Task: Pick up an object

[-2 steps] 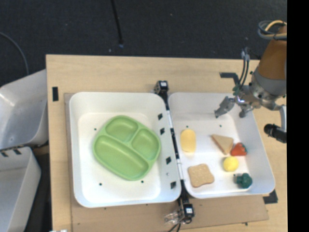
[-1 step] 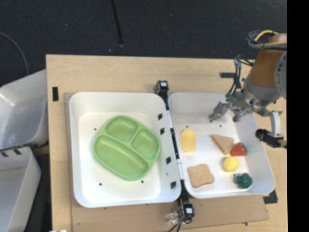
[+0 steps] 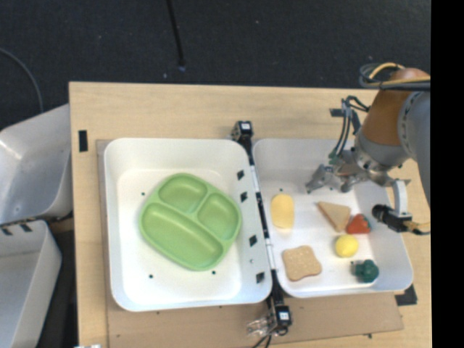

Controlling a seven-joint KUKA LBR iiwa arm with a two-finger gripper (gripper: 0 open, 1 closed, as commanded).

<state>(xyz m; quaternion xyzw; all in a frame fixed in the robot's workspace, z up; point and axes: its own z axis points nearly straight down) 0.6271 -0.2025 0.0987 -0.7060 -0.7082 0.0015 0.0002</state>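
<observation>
Toy foods (image 3: 336,214) lie in the right bin (image 3: 388,281) below the end effector (image 3: 332,178), its fingers spread, pinching nothing.

Grey arm (image 3: 402,125) with orange band reaching in from the right, bent downward, claw (image 3: 335,178) fingers spread, holding nothing

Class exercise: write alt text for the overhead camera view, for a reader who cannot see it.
A grey robot arm with an orange band reaches from the right, its gripper above the right white bin, which holds toy foods: a yellow piece, toast slice, sandwich wedge, lemon, and red and green pieces. The left bin holds a green divided plate.
</observation>
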